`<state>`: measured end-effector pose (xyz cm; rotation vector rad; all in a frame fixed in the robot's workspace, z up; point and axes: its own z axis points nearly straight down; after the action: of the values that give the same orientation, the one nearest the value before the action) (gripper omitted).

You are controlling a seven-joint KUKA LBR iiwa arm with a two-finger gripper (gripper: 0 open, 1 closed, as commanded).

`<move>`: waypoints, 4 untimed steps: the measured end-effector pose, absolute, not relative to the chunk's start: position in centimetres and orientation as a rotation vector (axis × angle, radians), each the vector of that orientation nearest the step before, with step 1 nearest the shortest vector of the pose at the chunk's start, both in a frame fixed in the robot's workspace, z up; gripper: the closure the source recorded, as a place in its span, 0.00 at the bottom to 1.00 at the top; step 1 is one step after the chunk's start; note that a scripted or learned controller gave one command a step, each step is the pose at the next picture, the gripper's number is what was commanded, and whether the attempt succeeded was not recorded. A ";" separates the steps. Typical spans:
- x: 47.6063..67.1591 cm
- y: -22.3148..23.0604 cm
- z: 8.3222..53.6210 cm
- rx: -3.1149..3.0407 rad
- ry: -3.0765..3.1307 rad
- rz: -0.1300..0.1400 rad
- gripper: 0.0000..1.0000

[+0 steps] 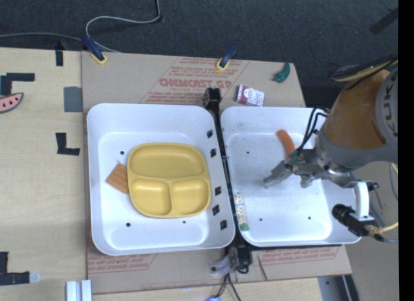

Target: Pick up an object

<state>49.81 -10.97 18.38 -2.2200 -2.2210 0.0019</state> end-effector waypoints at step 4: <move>61.5 -11.6 23.0 -2.220 -2.225 -0.001 1.00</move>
<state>61.53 -11.58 23.00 -2.2199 -2.2250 -0.0014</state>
